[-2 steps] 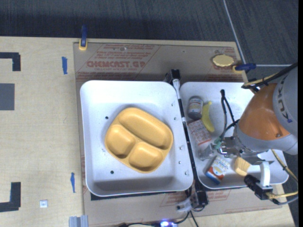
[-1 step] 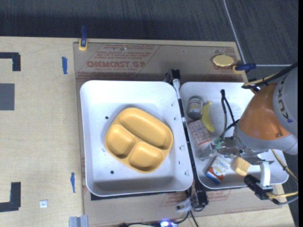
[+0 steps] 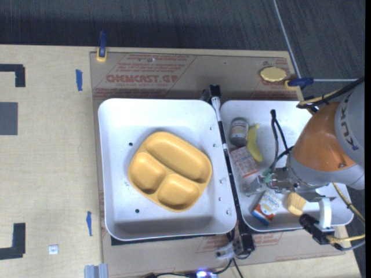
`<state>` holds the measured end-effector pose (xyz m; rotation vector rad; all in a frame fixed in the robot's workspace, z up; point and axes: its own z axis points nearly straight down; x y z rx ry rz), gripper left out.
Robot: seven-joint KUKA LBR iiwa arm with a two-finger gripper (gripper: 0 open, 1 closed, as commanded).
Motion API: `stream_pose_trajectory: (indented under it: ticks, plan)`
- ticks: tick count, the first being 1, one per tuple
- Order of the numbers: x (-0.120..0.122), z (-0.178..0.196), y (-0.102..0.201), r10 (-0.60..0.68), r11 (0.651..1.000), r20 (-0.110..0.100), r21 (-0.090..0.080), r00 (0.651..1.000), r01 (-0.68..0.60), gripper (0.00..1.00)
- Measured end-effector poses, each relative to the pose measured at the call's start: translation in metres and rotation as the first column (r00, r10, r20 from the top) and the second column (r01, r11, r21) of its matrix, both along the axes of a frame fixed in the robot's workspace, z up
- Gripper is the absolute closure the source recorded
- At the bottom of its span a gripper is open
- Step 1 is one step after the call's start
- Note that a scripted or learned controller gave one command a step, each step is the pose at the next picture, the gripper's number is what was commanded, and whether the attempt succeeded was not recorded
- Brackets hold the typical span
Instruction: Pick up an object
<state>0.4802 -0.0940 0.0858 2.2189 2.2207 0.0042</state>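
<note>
**Over the right bin, the arm is set low for a grab**

In the right bin, the arm's wrist hangs low over a crowded heap, and the gripper sits among the clutter, its state impossible to tell because the orange-banded body covers it. Just beyond the gripper, toward the far wall, lies a yellow banana, with a small grey can beside it. Toward the left bin from the gripper rests a printed packet. Nearer the camera, just below the gripper, lie a small white and orange carton and a tan block. Well away, across the divider, a yellow three-part tray lies in the left bin.

The step looks like the reach into the pile; nothing is seen held. The next move likely calls for closing on one item cleanly, without catching its neighbours, then lifting straight up.
</note>
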Motion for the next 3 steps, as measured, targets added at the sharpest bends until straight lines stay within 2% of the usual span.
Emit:
stream_pose_trajectory:
  ticks: [3]
  plan:
    - [0.0001, 0.0000, 0.0013, -0.002, 1.000, 0.001, -0.002, 1.000, 0.002, 0.00]
